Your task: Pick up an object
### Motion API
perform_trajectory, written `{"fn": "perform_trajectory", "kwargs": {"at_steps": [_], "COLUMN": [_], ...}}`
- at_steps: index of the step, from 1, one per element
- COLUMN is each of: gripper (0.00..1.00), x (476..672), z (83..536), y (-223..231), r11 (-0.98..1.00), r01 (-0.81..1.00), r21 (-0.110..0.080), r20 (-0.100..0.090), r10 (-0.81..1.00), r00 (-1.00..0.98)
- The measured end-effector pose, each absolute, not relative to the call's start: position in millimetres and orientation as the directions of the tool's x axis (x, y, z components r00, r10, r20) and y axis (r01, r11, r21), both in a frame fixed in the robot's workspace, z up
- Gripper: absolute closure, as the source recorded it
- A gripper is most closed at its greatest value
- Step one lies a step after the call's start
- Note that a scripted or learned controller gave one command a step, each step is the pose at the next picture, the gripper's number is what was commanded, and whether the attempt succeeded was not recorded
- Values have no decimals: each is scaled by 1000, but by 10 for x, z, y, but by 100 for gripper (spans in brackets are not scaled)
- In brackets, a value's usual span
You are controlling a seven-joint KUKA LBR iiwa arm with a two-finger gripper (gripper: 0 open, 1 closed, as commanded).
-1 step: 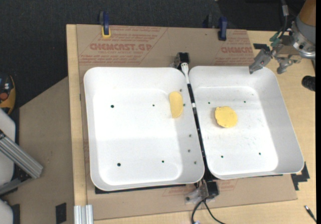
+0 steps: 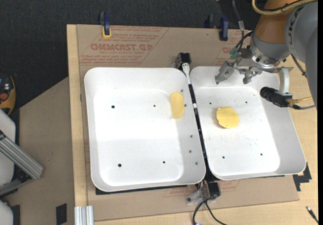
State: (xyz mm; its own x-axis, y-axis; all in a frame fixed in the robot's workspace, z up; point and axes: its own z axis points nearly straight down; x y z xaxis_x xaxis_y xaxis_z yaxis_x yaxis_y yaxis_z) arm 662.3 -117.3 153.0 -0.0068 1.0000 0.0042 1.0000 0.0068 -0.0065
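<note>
A slanted overhead view of two shallow white bins side by side on a brown bench board. Going from near to far from the jaws: the gripper (image 2: 236, 75) hangs over the far edge of the right bin (image 2: 282, 161), its two grey fingers (image 2: 223, 74) splayed wide apart with nothing between them. Below the jaws and slightly to the side, on the open floor of that same bin, lies a round yellow piece (image 2: 227, 117), flat like a thick disc, well clear of the bin walls. It appears to be the easiest pick. Farther off, across the black divider (image 2: 194, 113) where the bins meet, an oval yellow piece (image 2: 177, 105) rests in the left bin (image 2: 101, 118), just beside that bin's inner wall, which would likely crowd one finger. To do this step well, the arm (image 2: 282, 17) should centre the open jaws straight above the round piece, descend until the fingertips straddle its rim near the bin floor, close gently since the piece looks soft, then lift vertically.
</note>
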Motion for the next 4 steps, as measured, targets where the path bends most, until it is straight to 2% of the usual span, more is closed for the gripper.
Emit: {"fn": "perform_trajectory", "kwargs": {"at_steps": [1,2,3,4], "gripper": [100,100,100,100], "x": [6635,6690,6546,6485], "z": [1696,3398,2164,2625], "y": [-1224,-1039,-361,380], "r11": [3,4,6,7], "r01": [1000,1000,1000,1000], "r21": [3,21,-10,6], "r20": [-1,-3,3,1], "r10": [1000,1000,1000,1000], "r00": [-3,-4,-6,-7]}}
